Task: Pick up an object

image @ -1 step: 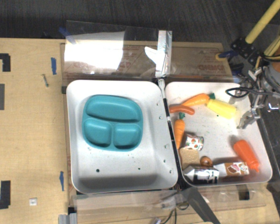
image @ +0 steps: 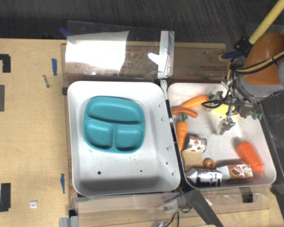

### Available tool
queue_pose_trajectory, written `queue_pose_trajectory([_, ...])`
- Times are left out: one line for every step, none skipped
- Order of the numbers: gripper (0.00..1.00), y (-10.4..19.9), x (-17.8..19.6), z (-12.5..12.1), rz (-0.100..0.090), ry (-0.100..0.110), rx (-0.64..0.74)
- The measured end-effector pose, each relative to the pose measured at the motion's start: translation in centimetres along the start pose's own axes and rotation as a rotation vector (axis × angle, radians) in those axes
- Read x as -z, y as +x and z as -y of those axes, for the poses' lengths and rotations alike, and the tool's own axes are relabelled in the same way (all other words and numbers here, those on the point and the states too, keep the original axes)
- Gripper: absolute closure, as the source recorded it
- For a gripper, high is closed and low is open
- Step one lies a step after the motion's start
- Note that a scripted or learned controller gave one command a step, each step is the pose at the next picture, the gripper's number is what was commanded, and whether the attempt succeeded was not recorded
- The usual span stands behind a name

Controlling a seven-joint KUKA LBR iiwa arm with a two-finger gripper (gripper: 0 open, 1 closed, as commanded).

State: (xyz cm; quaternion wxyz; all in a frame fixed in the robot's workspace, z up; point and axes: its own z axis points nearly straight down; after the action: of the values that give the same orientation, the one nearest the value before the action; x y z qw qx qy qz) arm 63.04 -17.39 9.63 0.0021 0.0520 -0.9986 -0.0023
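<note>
1. Gripper (image: 226, 125) sits over the right bin (image: 215, 143), in its upper half and right of centre. The arm (image: 265, 60) comes in from the top-right corner.
2. Jaws: pointing down at the bin floor, but too small and cluttered by cabling to read. I cannot tell the opening, or whether they hold or touch anything.
3. Closest item is a yellow piece (image: 219, 110), just up-left of the gripper and partly hidden under the wrist hardware.
4. Orange curved toy (image: 196, 100) lies near the top of the right bin, with a red sausage-shaped piece (image: 185, 111) touching it from below.
5. Carrot (image: 181, 135) lies along the right bin's left wall, green end up.
6. Small printed can (image: 195, 144) is just right of the carrot, tilted.
7. Tan cracker (image: 191, 159) is below that can, with a small brown lump (image: 208, 163) just beside it.
8. Black-and-white can (image: 206, 177) lies on its side against the near wall.
9. Brown packet (image: 240, 170) is right of it, also along the near wall.
10. Orange bottle-shaped item (image: 250, 156) lies on a slant at lower right, apart from the gripper.
11. Left bin (image: 78, 98) holds a teal three-compartment plate (image: 114, 123), lying flat towards the bin's far side.
12. Both bins sit side by side on the wooden bench (image: 23, 126), walls touching.
</note>
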Motion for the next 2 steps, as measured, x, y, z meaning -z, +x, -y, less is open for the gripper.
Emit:
queue_pose_trajectory([0.0,0.4,-0.8,-5.8,0.015,0.005,0.002])
queue_pose_trajectory([0.0,1.8,-0.7,-7.8,0.014,0.008,-0.05])
